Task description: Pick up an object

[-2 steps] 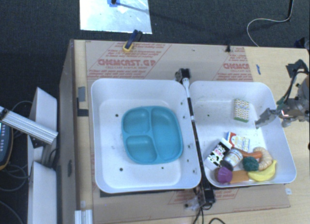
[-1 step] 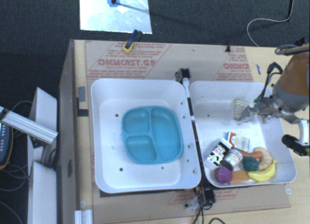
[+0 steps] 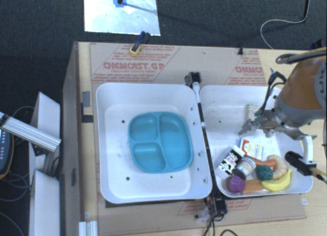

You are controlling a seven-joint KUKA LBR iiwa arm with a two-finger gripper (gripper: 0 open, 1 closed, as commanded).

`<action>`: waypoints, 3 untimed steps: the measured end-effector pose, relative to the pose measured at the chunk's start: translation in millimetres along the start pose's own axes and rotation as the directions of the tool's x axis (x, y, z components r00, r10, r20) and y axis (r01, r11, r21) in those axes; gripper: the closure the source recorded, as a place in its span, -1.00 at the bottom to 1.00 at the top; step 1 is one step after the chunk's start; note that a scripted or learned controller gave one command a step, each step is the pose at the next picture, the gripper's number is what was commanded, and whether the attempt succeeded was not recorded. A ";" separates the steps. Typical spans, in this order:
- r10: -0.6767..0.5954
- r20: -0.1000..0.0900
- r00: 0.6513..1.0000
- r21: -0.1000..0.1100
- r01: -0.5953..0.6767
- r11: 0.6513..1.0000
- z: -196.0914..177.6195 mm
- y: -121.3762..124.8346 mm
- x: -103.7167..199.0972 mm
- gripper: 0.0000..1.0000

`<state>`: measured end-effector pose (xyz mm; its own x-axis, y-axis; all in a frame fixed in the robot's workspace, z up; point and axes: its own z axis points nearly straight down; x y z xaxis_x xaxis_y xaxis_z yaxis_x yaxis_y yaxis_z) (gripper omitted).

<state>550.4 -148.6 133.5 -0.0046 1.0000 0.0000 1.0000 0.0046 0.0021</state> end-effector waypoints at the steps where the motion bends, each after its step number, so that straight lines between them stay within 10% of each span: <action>1: 0.000 0.001 1.000 -0.002 0.000 1.000 -10.7 0.6 -0.8 1.00; 3: 0.000 0.001 1.000 -0.001 0.000 1.000 -78.2 66.7 27.0 1.00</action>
<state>616.8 -121.4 211.8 -0.0043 1.0000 -0.0007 1.0000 0.0043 0.0030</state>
